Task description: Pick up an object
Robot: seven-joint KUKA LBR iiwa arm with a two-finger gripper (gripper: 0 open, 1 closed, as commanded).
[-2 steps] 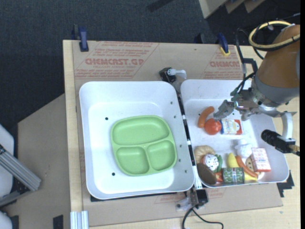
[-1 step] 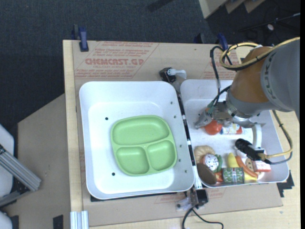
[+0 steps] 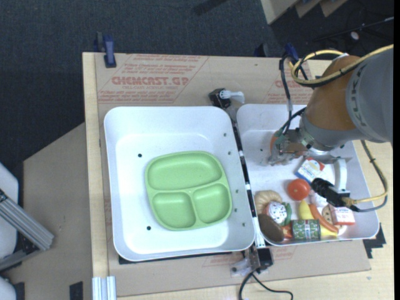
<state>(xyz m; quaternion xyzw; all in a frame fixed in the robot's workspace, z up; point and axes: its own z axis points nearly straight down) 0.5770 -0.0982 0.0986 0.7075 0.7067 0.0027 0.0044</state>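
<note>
The counter is a brown board with red print along its far edge, and it carries two shallow white bins side by side. The left bin takes up the middle of the counter, and a green three-compartment plate lies flat in its centre, well apart from the rims. The right bin sits against the counter's right edge, touching the left bin along a shared rim.

The arm, grey with an orange band, reaches in over the counter's far right corner and covers the far right part of the right bin. Its pincer hangs over the far left part of that bin, near the bare white floor; whether the pincer is apart or together I cannot tell, and nothing shows clamped in it.

The loose objects crowd the near half of the right bin. A brown bun-like piece lies by the shared rim, with a small white round object just beside it. A red tomato sits nearer the middle, a green can lies on its side at the near rim, and a small white-and-red carton lies just beside the pincer.
</note>
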